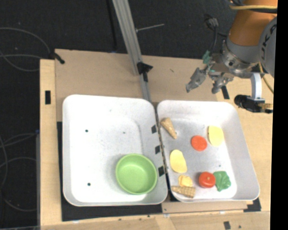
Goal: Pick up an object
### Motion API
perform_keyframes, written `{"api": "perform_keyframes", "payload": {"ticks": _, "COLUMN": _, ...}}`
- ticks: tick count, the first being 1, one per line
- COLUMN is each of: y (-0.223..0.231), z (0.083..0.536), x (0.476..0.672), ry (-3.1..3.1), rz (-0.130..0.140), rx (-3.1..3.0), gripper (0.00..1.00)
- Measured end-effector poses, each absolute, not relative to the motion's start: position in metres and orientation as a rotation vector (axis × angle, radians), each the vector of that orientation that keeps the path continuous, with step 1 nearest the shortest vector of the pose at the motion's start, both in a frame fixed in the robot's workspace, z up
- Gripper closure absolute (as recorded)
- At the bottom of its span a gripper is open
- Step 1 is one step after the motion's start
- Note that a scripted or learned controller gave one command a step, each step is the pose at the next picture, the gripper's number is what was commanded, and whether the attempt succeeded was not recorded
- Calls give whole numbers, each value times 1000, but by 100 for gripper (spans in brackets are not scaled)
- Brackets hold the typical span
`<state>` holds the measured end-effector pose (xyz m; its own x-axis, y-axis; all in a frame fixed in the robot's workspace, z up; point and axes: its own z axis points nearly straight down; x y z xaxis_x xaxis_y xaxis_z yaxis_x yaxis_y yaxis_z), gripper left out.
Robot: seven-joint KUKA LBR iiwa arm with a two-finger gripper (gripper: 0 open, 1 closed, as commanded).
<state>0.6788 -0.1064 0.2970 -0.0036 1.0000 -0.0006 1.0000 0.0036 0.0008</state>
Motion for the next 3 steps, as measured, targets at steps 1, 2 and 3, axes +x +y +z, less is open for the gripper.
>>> {"api": "perform_keyframes", "payload": {"ticks": 1, "y": -107, "z": 297, "x": 679, "ry": 2225, "rz": -1, "rx": 2216, "gripper": 0}}
{"api": "perform_keyframes", "payload": {"ticks": 2, "y": -103, "z": 253, "x": 678, "ry": 2225, "rz": -7, "rx": 2218, "gripper": 0}}
{"api": "perform_keyframes", "payload": {"ticks": 3, "y": -106, "z": 190, "x": 681, "ry": 2222, "rz": -10, "rx": 2223, "gripper": 0}}
